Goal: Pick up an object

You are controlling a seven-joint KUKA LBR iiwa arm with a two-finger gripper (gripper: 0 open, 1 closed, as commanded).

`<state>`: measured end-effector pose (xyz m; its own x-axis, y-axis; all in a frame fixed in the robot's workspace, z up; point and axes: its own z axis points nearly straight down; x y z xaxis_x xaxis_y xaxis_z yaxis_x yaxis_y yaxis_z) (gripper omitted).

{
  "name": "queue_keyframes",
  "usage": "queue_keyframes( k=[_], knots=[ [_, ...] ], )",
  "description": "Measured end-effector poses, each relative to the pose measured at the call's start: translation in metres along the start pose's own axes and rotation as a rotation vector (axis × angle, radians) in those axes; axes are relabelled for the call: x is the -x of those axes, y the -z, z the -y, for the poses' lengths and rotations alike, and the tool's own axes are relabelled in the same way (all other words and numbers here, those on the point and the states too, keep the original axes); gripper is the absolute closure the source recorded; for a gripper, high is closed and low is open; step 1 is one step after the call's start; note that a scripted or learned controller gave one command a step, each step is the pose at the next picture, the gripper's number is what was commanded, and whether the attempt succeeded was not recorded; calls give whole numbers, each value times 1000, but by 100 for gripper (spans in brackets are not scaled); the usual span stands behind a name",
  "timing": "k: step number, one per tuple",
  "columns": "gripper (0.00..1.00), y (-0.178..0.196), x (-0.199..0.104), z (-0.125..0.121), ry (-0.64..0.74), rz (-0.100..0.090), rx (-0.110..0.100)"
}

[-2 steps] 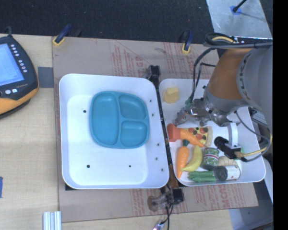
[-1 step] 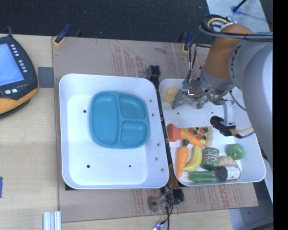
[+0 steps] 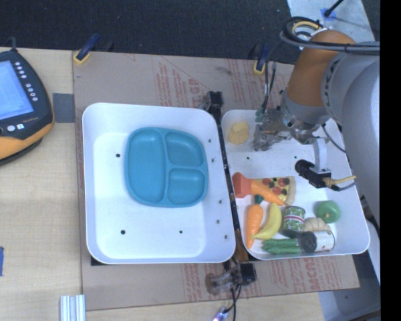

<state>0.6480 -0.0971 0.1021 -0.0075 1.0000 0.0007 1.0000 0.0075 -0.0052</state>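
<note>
On the desk (image 3: 40,206) we note a teach pendant (image 3: 10,105) at far left. The left bin (image 3: 100,179) carries a blue divided plate (image 3: 166,167). The right bin (image 3: 351,236) holds a cookie (image 3: 238,133), carrot (image 3: 253,222), banana (image 3: 273,222) and can (image 3: 294,218). The hand (image 3: 266,139) hangs beside the cookie; its state we cannot tell.

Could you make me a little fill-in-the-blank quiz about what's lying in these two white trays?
1. The left bin holds a divided plate coloured ____.
2. The banana lies in the ____ bin.
3. The carrot lies directly to the ____ of the banana in the camera view.
4. The gripper hovers beside a pale round cookie in the right bin's ____ corner.

Missing words: blue; right; left; top-left
</note>
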Motion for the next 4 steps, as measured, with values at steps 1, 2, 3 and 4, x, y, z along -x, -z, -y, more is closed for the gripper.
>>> queue_keyframes(
  k=[1,2,3,4],
  knots=[
    [0,0,0,0,1,0,-1],
    [100,10,0,0,3,0,-2],
    [0,10,0,0,4,0,-2],
    [0,-11,-2,64,-2,1,-1]
  ],
)
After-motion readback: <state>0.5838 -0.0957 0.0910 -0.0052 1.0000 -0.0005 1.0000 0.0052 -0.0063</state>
